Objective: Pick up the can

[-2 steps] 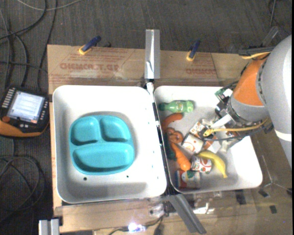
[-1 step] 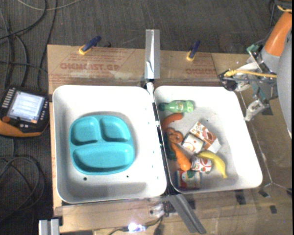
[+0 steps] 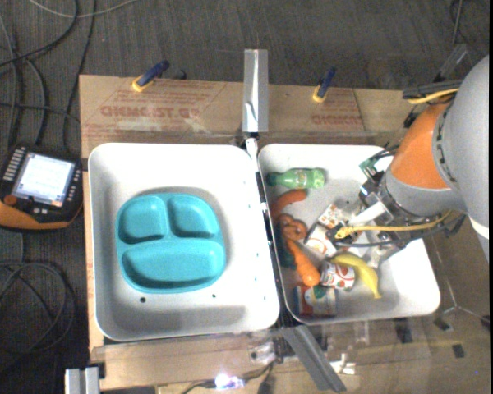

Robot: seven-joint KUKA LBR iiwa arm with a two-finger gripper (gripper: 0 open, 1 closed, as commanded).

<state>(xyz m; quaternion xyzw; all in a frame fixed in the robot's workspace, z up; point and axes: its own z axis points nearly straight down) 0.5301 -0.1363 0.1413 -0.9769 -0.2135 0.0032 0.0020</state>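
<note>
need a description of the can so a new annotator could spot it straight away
Look in the right bin, the one crowded with toy food, not the one holding the blue tray. Go to its near-left part: the can lies beside the yellow banana, just right of the carrot. It is the short round thing with a white-and-red label.

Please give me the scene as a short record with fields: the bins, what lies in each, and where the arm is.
left bin: holds a turquoise divided plate
right bin: holds a green bottle, a carrot, a banana, a can and other small items
can position: near front wall, touching the banana
arm: over right bin, from the right
gripper state: cannot tell
</note>
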